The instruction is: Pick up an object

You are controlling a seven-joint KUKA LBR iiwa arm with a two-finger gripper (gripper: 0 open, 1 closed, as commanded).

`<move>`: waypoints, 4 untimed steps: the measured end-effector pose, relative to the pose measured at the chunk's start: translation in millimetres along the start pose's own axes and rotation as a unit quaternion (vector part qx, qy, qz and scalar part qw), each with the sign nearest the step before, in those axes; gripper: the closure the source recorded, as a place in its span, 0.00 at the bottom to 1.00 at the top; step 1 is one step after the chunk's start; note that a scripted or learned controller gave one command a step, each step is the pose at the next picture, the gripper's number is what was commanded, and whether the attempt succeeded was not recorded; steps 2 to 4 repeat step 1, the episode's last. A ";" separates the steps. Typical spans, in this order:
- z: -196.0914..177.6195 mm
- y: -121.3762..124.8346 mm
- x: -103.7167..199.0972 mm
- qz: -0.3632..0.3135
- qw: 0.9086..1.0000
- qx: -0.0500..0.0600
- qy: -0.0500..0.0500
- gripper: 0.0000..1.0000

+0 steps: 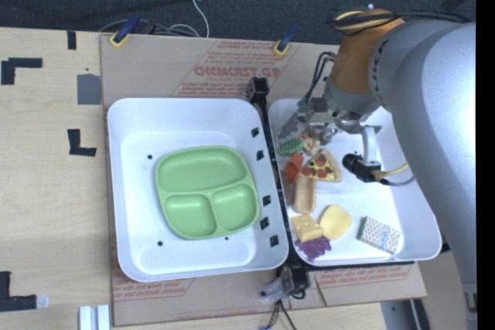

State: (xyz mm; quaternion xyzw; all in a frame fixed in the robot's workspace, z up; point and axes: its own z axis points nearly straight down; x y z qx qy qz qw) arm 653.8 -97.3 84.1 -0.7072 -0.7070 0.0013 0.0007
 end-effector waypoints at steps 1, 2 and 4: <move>-9.6 -0.3 -0.1 -0.001 1.000 0.001 0.000 1.00; -9.6 -0.3 -0.1 -0.001 1.000 0.001 0.000 1.00; -9.6 -0.3 -0.1 -0.001 1.000 0.001 0.000 1.00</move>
